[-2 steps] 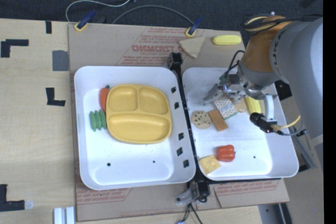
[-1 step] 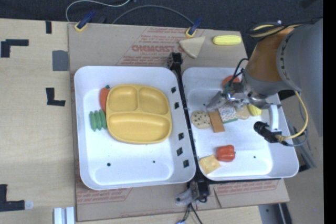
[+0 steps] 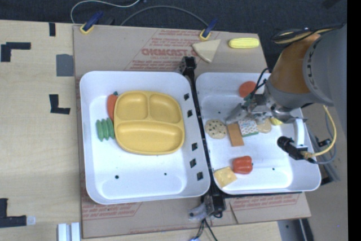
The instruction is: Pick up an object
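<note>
Worktop [image 3: 34,121] on my far left is pale wood with dark marks, and a cardboard sheet [image 3: 163,48] lies under both bins. From my feed, the left bin [image 3: 141,183] holds a yellow divided plate [image 3: 149,121], with a green toy vegetable [image 3: 104,129] and an orange carrot [image 3: 111,105] touching its left edge. Moving right, the right bin [image 3: 271,178] has a round cookie [image 3: 215,128], a tan cracker [image 3: 234,134] just beside it, a red pepper [image 3: 242,164] and a yellow cheese wedge [image 3: 225,176] near the front wall, and a red tomato [image 3: 246,88] near the back. Above the bins on the cardboard lie a tan wedge [image 3: 206,51] and a yellow corn piece [image 3: 243,42]. The claw [image 3: 252,112] hangs low over a patterned item [image 3: 248,127] beside the cracker; I cannot tell whether it is spread or pressed together, nor whether it grips anything. The grey arm [image 3: 316,73] comes in from the right.
</note>
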`<state>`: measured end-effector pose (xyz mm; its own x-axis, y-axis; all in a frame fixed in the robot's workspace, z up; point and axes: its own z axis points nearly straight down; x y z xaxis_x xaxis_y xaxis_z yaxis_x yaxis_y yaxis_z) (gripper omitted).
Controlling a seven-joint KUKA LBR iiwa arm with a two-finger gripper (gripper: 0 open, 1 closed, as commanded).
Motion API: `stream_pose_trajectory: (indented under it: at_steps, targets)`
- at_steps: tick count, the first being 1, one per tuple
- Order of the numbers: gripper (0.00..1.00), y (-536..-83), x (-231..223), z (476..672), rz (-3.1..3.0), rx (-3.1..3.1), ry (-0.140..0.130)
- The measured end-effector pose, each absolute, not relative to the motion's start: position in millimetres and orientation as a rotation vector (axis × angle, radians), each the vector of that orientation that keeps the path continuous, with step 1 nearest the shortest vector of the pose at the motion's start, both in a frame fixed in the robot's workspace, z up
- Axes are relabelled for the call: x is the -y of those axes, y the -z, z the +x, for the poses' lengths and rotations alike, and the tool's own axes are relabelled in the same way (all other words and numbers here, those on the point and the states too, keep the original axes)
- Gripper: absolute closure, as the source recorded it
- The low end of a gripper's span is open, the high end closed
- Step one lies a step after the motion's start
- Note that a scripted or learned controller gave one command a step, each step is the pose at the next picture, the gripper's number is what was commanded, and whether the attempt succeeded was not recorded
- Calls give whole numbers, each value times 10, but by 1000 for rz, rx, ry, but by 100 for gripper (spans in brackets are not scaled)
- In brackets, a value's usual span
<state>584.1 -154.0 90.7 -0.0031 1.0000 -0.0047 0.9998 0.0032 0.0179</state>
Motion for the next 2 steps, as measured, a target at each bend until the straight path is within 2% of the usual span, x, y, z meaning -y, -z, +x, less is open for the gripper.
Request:
stream_pose_trajectory:
  at_steps: [1, 2]
  targets:
    - [0, -908, 1410, 5772, 2205, -2209, -11]
    - [100, -1011, 1414, 5777, 2206, -2208, -12]
